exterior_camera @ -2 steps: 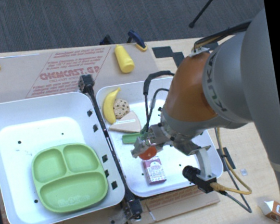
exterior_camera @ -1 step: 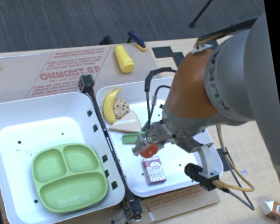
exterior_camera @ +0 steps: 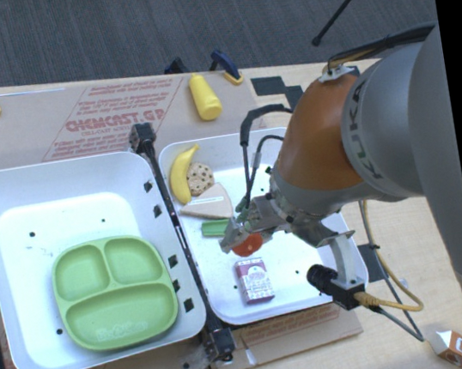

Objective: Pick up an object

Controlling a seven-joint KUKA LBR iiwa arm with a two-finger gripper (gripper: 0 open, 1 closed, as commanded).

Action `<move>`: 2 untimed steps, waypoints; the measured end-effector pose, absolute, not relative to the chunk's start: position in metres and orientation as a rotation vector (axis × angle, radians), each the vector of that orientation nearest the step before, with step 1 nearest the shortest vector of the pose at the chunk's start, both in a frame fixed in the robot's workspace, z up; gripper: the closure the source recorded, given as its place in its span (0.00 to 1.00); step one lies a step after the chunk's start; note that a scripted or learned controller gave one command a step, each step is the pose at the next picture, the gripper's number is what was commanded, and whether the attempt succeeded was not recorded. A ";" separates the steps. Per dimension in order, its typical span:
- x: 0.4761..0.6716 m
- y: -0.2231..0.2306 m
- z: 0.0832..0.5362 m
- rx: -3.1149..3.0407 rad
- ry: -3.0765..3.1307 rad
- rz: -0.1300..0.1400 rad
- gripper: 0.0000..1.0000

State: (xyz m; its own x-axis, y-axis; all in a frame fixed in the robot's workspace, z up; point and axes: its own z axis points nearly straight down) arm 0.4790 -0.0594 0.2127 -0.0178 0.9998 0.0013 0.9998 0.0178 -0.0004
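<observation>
Hovering jaws (exterior_camera: 242,228) low in right bin (exterior_camera: 345,244) — red round object (exterior_camera: 247,243) sits directly beneath, touching or nearly so. I can't tell jaw state; wrist hides it. Green piece (exterior_camera: 214,228) just left of jaws, red carton (exterior_camera: 254,280) nearer me. I judge straight descent suits.

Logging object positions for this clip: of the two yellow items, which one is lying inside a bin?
The banana, curved, lies at the far left corner of the right bin. The yellow cylinder lies outside the bins, on the bench behind them.
</observation>
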 end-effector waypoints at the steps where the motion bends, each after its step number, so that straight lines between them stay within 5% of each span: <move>1: 0.480 -0.059 0.223 -2.194 -2.248 -0.003 1.00; 2: 0.482 -0.059 0.233 -2.186 -2.256 -0.005 1.00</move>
